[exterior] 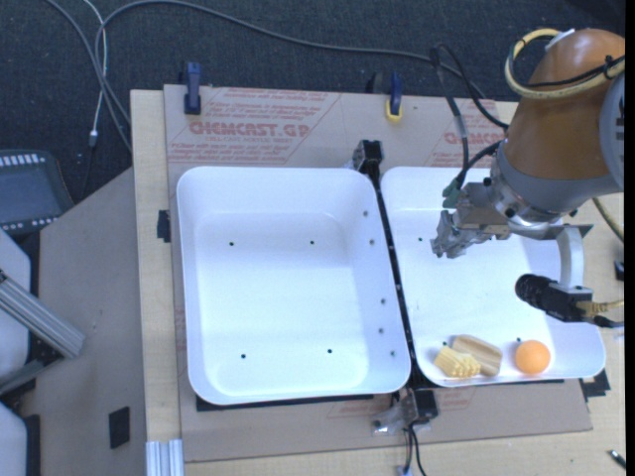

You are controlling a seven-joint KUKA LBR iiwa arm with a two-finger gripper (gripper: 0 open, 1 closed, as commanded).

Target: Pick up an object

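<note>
My gripper (449,243) hangs over the middle of the right bin (437,296), well above its floor, and nothing shows between its fingers. Along that bin's near edge lie three things: a yellow corn-like piece (455,363), a tan bread-like roll (478,347) touching it from behind, and an orange ball (533,356) a little to their right. All three sit below and to the right of the gripper, apart from it.
The left bin (198,266) stands beside the right one, their rims meeting at a black divider (389,266). Blue clamps (191,79) hold the board at the far edge. The orange wrist band (566,87) looms over the right bin's far corner.
</note>
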